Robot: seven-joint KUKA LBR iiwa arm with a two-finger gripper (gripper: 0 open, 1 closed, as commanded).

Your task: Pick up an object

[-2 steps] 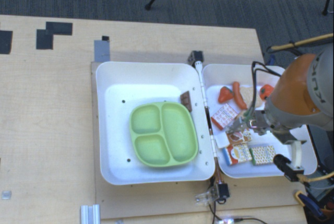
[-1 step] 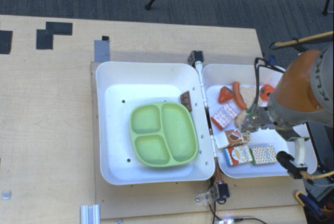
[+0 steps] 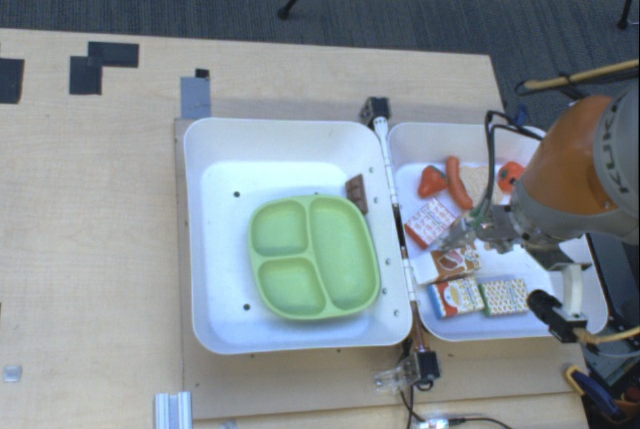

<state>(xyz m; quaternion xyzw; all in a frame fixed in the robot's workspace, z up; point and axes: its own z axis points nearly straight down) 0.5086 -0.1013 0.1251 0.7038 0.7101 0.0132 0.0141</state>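
Observation:
The right bin holds several small items: a red pepper-like toy, an orange carrot-like stick, a red-and-white packet, a brown-and-white packet, a red-and-yellow box and a greenish box. An orange-red piece lies near the arm. My gripper hangs low over the bin's middle, just above the brown-and-white packet. The wrist covers much of it.
The left bin carries a green three-compartment tray, with a small brown object by its right wall. The arm's orange band and grey wrist cover the right bin's far right side. A cable clip sits between the bins at the back.

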